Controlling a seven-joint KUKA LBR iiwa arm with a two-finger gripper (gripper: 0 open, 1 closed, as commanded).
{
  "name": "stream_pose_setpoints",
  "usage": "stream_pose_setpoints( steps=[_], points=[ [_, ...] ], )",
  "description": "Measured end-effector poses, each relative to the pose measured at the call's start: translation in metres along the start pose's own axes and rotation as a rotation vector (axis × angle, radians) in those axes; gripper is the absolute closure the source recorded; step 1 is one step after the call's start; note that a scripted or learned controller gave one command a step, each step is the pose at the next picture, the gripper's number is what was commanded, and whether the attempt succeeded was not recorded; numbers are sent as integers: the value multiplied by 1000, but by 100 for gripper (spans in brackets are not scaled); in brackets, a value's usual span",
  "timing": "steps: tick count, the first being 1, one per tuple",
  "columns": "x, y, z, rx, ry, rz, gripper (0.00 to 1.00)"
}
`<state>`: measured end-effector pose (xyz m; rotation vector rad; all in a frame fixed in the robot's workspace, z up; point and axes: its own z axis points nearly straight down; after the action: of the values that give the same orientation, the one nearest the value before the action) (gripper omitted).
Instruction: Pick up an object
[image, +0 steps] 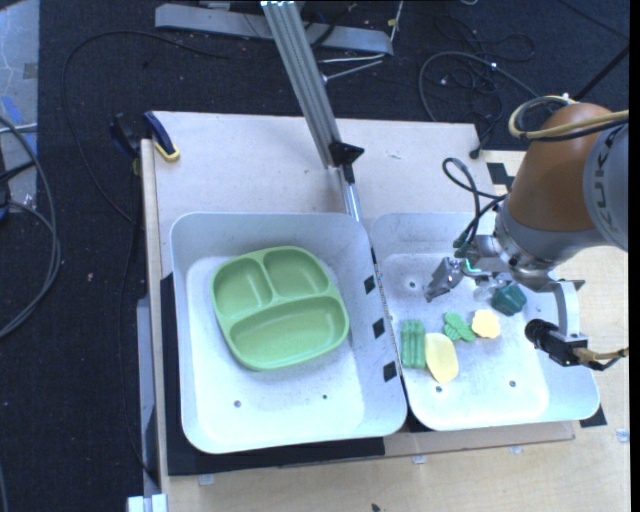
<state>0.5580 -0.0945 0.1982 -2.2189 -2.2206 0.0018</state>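
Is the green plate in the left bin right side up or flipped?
Right side up. The green plate lies flat in the left bin, its three hollow sections facing up, nothing in them.

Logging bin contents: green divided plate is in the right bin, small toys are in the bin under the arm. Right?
Not quite. The camera view shows the green divided plate in the left bin, not the right one. The rest stands: the small toys lie in the right bin, under the arm's gripper.
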Motion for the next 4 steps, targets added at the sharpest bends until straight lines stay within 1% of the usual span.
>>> stream_pose_setpoints(
  steps=[1,2,3,4],
  points=[
    [0,0,-1,-2,0,0,0],
    [-9,-3,48,3,-1,3,0],
    [-9,-2,99,-5,-1,2,0],
    [-10,0,85,-11,-4,3,100]
  ],
)
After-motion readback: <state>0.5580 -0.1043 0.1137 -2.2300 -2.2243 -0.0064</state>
